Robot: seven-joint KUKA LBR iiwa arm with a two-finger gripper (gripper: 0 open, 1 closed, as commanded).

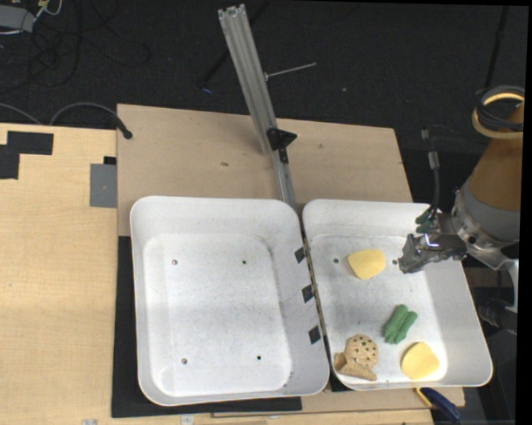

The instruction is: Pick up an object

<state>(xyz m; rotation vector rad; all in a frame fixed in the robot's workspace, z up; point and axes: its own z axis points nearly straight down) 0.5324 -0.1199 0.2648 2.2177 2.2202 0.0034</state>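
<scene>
Camera view: gripper [412,259] over the right bin [459,297].
Whether its claw is apart or together cannot be told. A pale yellow lump [366,264] lies just beside it in that bin; a green piece [399,323], yellow lump [419,361] and speckled biscuit [359,355] sit nearer the front rim.

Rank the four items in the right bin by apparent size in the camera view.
1. Tan cookie-like piece.
2. Upper yellow lump and lower yellow lump: they look about equal, so I won't separate them.
3. Green piece, the slimmest.
</scene>
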